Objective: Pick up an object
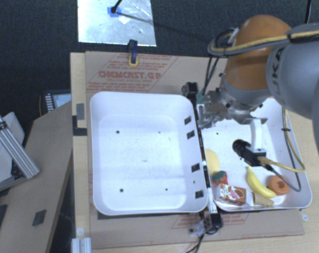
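Now, right bin (pixel 302 193) w/ yellow fruit (pixel 212 161), small red item (pixel 219 177), red-white packet (pixel 232 194), banana (pixel 257 182), orange round item (pixel 278 185), all at near end, gripper (pixel 206 117) at far end by the left bin (pixel 143 152), apart from objs, open/closed can't tell, arm (pixel 286 62) overhangs far right bin.

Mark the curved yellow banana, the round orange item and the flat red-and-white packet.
curved yellow banana (pixel 256 182): camera view, middle of its curved body.
round orange item (pixel 278 185): camera view, centre of its top.
flat red-and-white packet (pixel 232 194): camera view, middle of its printed face.
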{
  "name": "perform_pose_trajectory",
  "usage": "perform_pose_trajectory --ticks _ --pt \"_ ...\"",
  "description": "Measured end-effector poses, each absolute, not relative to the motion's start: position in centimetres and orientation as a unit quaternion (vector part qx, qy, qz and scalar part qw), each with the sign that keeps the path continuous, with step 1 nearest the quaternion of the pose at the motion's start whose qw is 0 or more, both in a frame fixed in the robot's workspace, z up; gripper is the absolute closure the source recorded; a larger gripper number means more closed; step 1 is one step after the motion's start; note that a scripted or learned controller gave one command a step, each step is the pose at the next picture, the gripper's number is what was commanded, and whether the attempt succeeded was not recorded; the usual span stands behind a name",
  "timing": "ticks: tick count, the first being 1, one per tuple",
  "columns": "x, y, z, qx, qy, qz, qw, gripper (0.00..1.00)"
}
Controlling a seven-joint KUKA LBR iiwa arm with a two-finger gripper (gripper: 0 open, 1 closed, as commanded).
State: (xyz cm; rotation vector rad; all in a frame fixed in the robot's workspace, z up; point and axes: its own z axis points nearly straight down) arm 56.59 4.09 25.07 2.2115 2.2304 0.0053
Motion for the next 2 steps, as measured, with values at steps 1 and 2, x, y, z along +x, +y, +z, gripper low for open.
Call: perform_pose_trajectory --ticks 1,2 --pt "56.7 3.9 26.0 0.704 0.711 0.0023 0.001 1.0" --pt "56.8 4.0 27.1 0.702 0.713 0.0032 0.001 1.0"
